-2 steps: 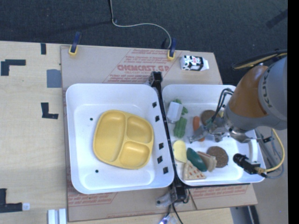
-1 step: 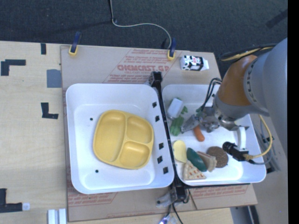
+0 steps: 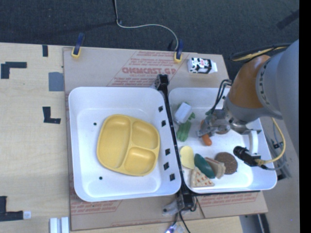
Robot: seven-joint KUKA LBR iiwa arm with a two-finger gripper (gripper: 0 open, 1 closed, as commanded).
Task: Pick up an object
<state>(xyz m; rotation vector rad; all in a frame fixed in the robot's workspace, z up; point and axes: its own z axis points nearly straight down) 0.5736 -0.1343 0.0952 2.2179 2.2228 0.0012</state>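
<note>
Gripper (image 3: 209,130) low in the right bin (image 3: 265,181), just above a small orange piece (image 3: 207,140).

We read this as the closing-in step: the jaws sit over the orange piece, near the green toy (image 3: 183,130) and well apart from the brown disc (image 3: 226,162) and yellow tray (image 3: 129,144). Whether the jaws are apart or together we cannot tell; the wrist hides them. To grip well we would centre on the orange piece, come straight down, and close only once both sides are bracketed.
</note>
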